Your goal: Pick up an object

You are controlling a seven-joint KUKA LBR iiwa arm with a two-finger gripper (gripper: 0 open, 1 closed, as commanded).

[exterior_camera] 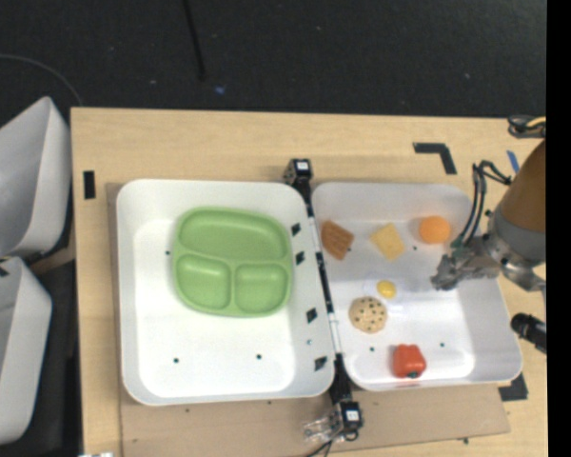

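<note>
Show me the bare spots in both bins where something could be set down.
Left white bin: open floor below the green divided plastic tray, along the near wall. Right white bin: a bare patch between the red block and the gripper. Crowded: the far strip with the brown slab, yellow wedge and orange ball, plus the speckled round cookie.

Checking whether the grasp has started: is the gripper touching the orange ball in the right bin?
Apart. In the camera view, bare white bin floor shows between the gripper and the orange ball, which sits above and left of it.
</note>
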